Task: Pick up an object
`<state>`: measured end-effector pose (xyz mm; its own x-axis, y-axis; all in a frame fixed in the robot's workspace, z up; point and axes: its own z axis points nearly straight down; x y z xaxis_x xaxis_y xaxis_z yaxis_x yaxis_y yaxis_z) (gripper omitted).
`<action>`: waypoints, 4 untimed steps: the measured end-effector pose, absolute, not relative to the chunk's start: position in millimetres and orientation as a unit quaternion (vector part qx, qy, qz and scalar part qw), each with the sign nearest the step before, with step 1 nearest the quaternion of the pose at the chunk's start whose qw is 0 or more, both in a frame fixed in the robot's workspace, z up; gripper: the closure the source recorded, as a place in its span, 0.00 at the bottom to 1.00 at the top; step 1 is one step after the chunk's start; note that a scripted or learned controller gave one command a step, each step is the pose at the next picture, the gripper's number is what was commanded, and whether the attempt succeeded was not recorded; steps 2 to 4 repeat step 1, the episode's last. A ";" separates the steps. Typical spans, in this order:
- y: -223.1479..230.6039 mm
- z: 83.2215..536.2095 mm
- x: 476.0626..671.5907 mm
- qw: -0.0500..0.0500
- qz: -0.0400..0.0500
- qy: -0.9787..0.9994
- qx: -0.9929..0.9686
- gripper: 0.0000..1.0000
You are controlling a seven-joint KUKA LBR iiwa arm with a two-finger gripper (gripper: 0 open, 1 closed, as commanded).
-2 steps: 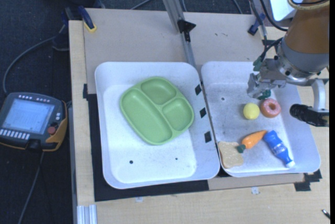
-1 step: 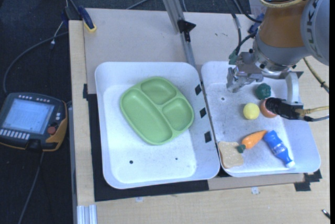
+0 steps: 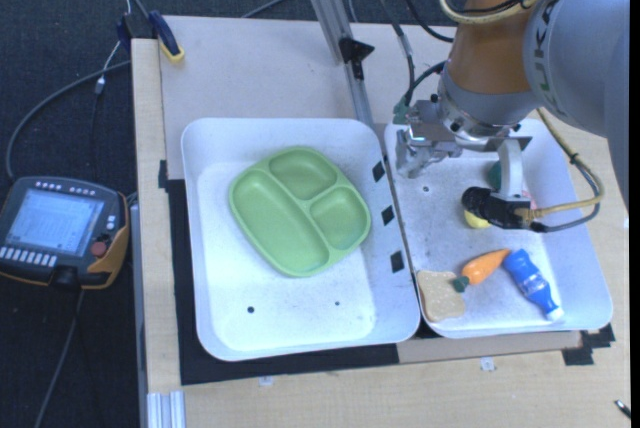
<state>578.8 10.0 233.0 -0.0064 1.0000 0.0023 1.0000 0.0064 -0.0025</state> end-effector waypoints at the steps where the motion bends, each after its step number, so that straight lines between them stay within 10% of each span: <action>1: 64.6 241.2 580.4 0.001 -0.001 -0.710 -0.705 1.00; 4: 64.6 241.2 580.4 0.001 -0.001 -0.710 -0.705 1.00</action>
